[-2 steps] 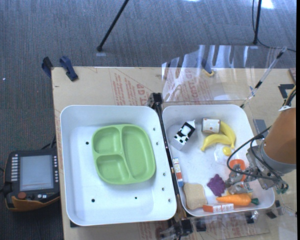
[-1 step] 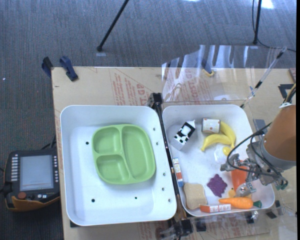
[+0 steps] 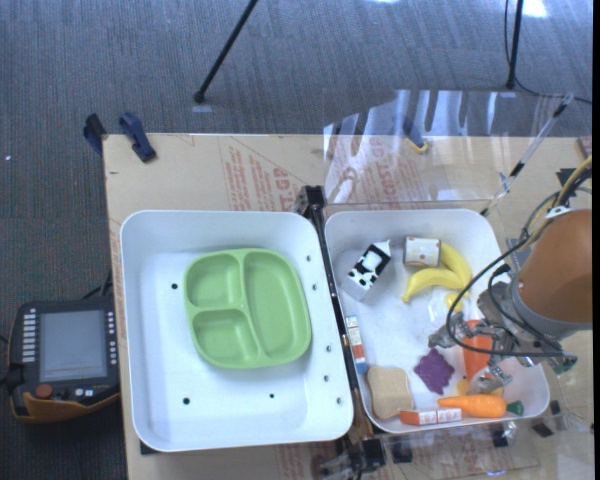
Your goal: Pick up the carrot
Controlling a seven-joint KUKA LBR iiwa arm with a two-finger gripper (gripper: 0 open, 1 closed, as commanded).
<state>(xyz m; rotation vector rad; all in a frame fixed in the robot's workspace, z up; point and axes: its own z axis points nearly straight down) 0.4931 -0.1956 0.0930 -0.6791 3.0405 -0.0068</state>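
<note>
Camera view: carrot (image 3: 472, 406) lies flat near front edge of right bin (image 3: 380, 226), just behind red-and-white pack (image 3: 427, 418), right of bread slice (image 3: 389, 389) and purple piece (image 3: 435, 370). Gripper (image 3: 477, 351) low inside same bin, just behind carrot; grip state: cannot tell. Banana (image 3: 437, 278), black-and-white carton (image 3: 367, 267) toward back. Left bin (image 3: 148, 268) holds green divided plate (image 3: 248, 306). Both bins on table (image 3: 220, 173).
</note>
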